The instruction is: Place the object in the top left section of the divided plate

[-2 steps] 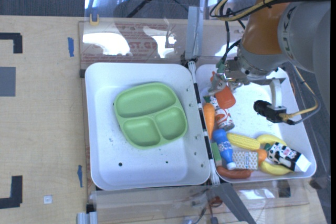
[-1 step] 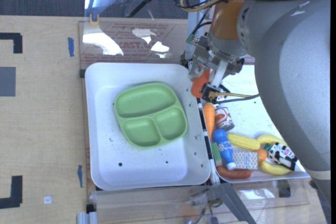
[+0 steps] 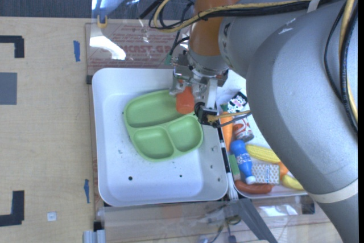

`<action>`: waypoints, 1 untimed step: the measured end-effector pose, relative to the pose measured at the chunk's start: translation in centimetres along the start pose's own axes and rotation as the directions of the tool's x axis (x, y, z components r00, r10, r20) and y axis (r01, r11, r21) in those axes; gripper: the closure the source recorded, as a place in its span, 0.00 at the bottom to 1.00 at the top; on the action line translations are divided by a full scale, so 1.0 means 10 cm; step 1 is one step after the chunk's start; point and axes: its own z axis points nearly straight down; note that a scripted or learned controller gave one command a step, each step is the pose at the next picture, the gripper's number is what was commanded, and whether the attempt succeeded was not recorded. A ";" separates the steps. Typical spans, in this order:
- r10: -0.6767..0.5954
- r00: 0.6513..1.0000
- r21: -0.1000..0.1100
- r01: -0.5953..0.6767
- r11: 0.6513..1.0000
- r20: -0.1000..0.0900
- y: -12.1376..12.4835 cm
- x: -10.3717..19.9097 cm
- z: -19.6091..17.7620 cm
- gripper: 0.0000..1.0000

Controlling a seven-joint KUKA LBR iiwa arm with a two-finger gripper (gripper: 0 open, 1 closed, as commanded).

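One grey arm (image 3: 296, 65) with an orange band (image 3: 219, 5) reached in from three o'clock, and its single gripper (image 3: 186, 97) hung over the left of two white bins (image 3: 114, 179). One green divided plate (image 3: 163, 126) lay in that bin, with three sections: a long one toward eleven o'clock and two smaller ones toward five o'clock. One small orange object (image 3: 185, 102) sat at the gripper's tip, over the plate's rim at about two o'clock from the plate's centre, beside the long upper section. It seemed to be pinched between the fingers, though whether it touched the plate could not be told.

The second bin (image 3: 273, 193), at three to four o'clock, was largely covered by the arm. In its visible part lay one carrot-like orange piece (image 3: 227, 134), one blue bottle with a red cap (image 3: 243, 163), one yellow corn cob (image 3: 263, 153), one red sausage-like piece (image 3: 256, 188), one yellow piece (image 3: 291, 182) at the arm's edge, and one small black-and-white item (image 3: 238, 103). The bottle bore a white label, and the writing on it was too small to read.

A clear plastic sheet (image 3: 122, 37) at twelve o'clock behind the bins carried faint red lettering that could not be made out. Two blue tape strips (image 3: 77, 50) marked the wooden bench (image 3: 45, 122).
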 end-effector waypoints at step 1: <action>0.051 0.999 -0.018 -0.051 0.999 -0.008 -0.11 -0.07 0.16 1.00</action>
